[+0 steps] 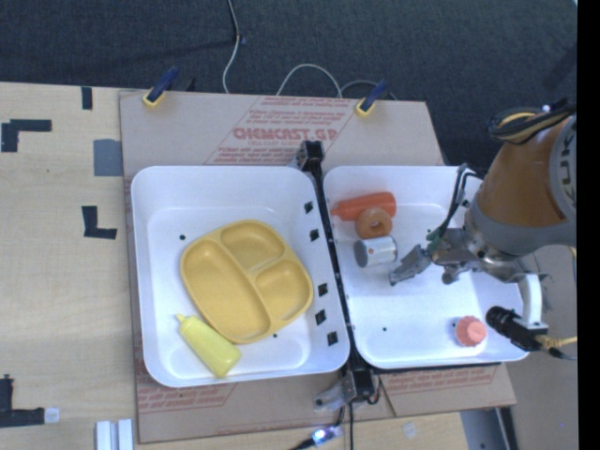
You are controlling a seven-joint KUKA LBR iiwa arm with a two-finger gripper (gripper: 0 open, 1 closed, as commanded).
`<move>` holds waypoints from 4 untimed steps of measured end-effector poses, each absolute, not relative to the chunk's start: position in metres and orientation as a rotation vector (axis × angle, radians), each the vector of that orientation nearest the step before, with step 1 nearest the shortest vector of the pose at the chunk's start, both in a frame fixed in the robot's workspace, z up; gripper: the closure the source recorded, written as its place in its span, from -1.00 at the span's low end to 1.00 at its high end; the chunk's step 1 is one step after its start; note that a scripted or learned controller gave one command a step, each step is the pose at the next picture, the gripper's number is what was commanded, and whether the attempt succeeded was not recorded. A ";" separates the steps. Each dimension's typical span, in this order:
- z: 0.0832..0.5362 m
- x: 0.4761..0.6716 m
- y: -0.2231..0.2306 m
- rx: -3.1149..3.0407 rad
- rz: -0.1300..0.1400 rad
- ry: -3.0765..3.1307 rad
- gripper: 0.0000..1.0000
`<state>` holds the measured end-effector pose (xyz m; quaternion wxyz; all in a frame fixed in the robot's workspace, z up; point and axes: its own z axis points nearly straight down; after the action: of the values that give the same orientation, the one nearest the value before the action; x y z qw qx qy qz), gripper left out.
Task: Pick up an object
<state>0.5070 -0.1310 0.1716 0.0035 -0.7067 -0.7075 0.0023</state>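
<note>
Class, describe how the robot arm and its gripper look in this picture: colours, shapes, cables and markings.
The arm is a thick rounded body with a broad orange band and a grey section below it. Dark lettering sits at its right edge, too cut off to read. A thin black cable loops beside it. The gripper is dark grey metal, angular, with slim fingers.

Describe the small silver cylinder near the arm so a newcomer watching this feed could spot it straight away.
Start at the right-hand shallow white bin, the one the grey arm reaches into. Near the divider, below the long orange carrot-shaped toy and the tan ring-shaped doughnut toy, lies the small silver metal cylinder on its side. It is the only metallic grey item among the orange and tan toys.
</note>
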 end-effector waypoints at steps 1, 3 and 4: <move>0.108 0.509 -0.133 -2.217 0.007 -2.217 -1.00; 0.182 0.515 -0.128 -2.221 -0.003 -2.226 1.00; 0.241 0.515 -0.119 -2.221 -0.005 -2.228 1.00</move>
<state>0.5148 -0.1193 0.2409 -0.0023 -0.7061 -0.7081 -0.0015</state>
